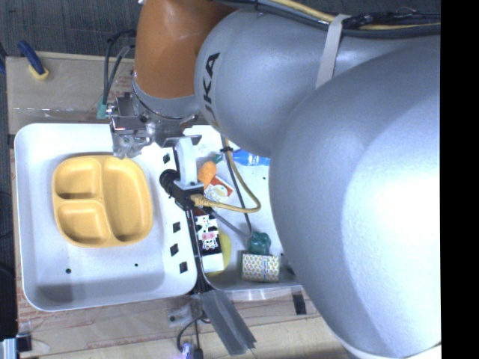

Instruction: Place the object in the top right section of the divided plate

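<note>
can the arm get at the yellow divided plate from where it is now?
Probably yes. The yellow divided plate lies open in the left bin with nothing on it or over it, and the tool hangs right at its upper right edge. The arm's bulk covers the right bin, not the plate.

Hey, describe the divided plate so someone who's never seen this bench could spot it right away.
Look at the left white bin, the one away from the big grey arm. The divided plate lies flat on its floor, toward the upper part, just below the gripper. It is pale yellow with rounded corners and three moulded sections, the one yellow thing in that bin.
</note>
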Action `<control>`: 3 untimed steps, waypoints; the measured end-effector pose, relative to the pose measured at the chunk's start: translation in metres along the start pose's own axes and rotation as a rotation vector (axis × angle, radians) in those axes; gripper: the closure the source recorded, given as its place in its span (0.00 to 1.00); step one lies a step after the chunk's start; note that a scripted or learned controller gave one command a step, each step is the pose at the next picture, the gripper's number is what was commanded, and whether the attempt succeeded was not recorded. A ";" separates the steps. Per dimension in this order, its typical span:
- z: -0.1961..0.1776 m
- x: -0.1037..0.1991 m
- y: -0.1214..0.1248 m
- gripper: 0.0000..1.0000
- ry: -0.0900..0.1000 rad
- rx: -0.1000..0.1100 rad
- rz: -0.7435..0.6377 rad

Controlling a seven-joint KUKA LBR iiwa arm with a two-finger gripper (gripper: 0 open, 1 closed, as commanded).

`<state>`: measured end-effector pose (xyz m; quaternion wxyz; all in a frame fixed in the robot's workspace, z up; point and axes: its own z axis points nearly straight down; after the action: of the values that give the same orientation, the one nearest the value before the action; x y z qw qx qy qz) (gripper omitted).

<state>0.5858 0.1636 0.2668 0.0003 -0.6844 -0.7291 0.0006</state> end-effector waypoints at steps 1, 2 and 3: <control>0.045 0.040 -0.055 1.00 -0.001 0.004 -0.311; 0.165 0.046 -0.030 1.00 0.001 0.001 -0.273; 0.165 0.047 -0.031 0.00 0.002 0.003 -0.273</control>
<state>0.5516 0.2081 0.1021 0.0022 -0.5787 -0.8156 0.0010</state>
